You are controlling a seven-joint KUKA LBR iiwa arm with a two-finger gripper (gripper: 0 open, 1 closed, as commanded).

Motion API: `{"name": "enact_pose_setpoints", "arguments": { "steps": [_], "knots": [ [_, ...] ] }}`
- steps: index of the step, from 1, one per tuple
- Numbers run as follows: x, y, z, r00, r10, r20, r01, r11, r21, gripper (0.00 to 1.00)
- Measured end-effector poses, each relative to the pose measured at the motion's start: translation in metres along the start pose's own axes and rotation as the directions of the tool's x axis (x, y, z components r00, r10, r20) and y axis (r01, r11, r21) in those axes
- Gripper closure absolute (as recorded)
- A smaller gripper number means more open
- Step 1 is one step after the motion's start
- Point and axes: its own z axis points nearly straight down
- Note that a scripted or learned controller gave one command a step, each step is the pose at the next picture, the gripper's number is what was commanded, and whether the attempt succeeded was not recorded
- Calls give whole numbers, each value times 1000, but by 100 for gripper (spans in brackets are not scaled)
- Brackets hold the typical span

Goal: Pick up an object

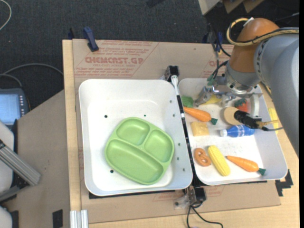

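1. Nearest the camera, the brown bench (pixel 128 208) carries two shallow white bins side by side.
2. The left bin (pixel 90 127) holds a green divided plate (pixel 139 149) with three compartments, lying toward the near side.
3. In the right bin (pixel 273 163), along the near edge, sit a round orange slice-shaped toy (pixel 202 157), a yellow corn cob (pixel 219 159) just beside it, and a toy carrot (pixel 243 163) to the right.
4. Around the middle of that bin lie a pale yellow block like cheese (pixel 200 128) and, to its right, a blue bottle (pixel 238 131) lying on its side.
5. Slightly farther back, a second toy carrot (pixel 198 114) lies near the bin's left wall, with a small green item (pixel 187 101) just beyond it and a round tan object (pixel 231 115) to the right.
6. At the far end of the right bin, the gripper (pixel 214 94) is low among the toys, below the arm's orange band (pixel 249 44). Whether its fingers are apart or together cannot be told, and no toy is visibly between them.
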Motion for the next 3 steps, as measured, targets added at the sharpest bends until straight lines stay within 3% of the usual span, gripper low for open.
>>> {"name": "enact_pose_setpoints", "arguments": {
  "steps": [1, 2, 3],
  "knots": [
    [24, 0, -1, 1000, 0, 5, 0, 1000, 1, 0],
    [23, 0, 0, 1000, 0, 2, 0, 1000, 1, 0],
    [6, 4, -35, 1000, -2, 5, 2, 1000, -22, 0]
  ]
}}
